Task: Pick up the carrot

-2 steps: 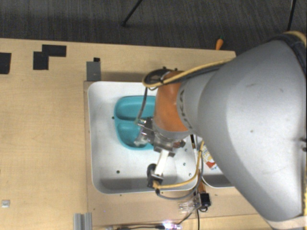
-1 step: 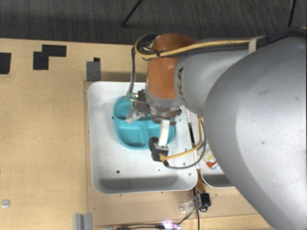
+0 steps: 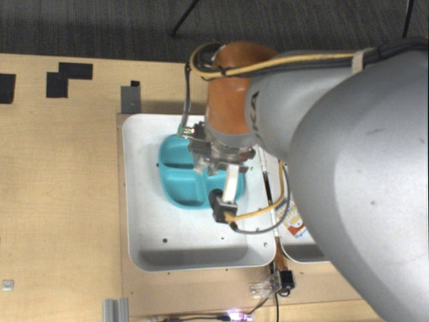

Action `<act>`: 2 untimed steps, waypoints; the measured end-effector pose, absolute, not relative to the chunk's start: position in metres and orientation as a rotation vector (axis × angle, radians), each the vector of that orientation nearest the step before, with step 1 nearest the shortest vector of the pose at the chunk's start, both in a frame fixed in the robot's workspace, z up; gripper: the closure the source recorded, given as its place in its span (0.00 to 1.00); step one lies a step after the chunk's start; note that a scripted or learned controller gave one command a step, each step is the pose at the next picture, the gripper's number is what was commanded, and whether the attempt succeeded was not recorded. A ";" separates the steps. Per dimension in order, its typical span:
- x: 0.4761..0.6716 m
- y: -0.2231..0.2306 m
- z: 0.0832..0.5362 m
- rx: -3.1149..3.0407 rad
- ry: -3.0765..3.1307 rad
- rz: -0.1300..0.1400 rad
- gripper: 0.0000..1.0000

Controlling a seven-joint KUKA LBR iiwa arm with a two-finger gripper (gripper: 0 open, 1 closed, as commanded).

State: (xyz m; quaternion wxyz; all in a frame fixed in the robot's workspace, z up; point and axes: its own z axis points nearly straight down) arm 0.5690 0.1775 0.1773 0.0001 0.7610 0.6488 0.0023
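Carrot first: we honestly can't tell where it is from this angle, since nothing we can see is clearly it. Going left to right, the tan counter (image 3: 60, 180) has a few black patches (image 3: 69, 78) near its far edge. Next comes the left white bin (image 3: 144, 247), with a teal divided tray (image 3: 175, 173) lying in its far half. The hand (image 3: 213, 165) sits right over the tray's right edge, pointing down into the bin. The wrist blocks our look at it, so we can't say if it's open or closed. The big grey arm (image 3: 348, 153) covers most of the right bin (image 3: 305, 252). Just a small orange-and-white thing (image 3: 297, 229) peeks out at that bin's left rim, too hidden for us to identify.
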 end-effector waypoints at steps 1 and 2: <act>0.542 0.217 0.217 2.784 1.461 0.004 1.00; 0.543 0.217 0.227 2.777 1.475 0.003 1.00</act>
